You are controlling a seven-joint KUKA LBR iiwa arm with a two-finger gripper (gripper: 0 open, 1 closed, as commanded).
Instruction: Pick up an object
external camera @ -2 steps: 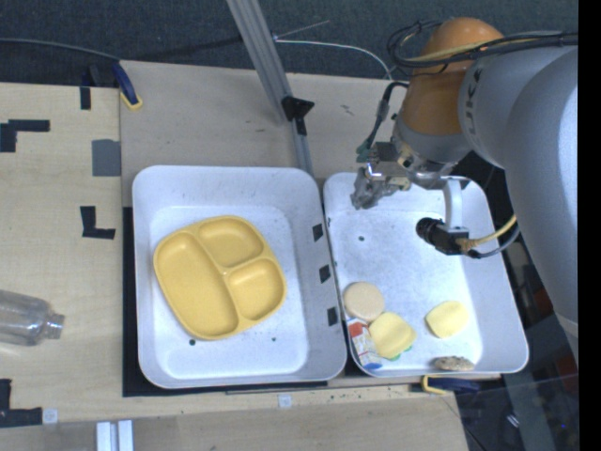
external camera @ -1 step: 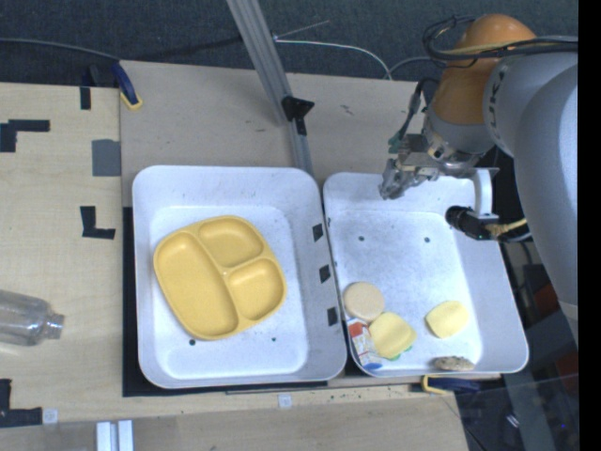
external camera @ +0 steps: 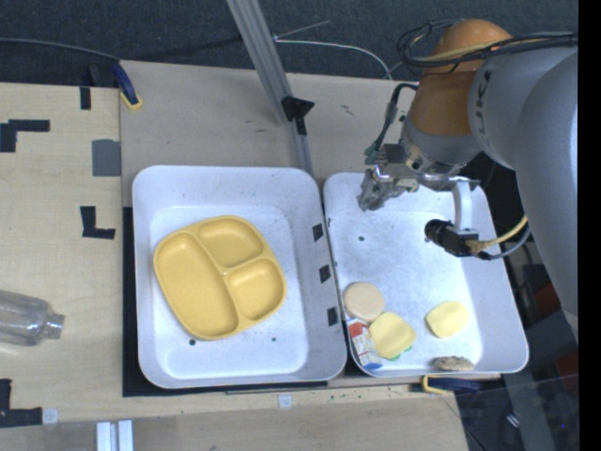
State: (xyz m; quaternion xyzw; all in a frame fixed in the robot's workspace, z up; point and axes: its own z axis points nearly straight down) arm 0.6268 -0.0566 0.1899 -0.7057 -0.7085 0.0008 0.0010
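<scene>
While the food pieces sit along the near edge of the right bin (external camera: pixel 488 252) — round biscuit (external camera: pixel 363 301), yellow block (external camera: pixel 392 334), yellow chunk (external camera: pixel 447 319) — the gripper (external camera: pixel 373 195) hangs over that bin's far left corner, wrist bent down, arm reaching from the right. Finger spread: can't tell. Nothing visibly gripped.

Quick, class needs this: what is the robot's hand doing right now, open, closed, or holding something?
Hand: over the far end of the right bin, with nothing seen between its fingers; open or closed cannot be told.
</scene>
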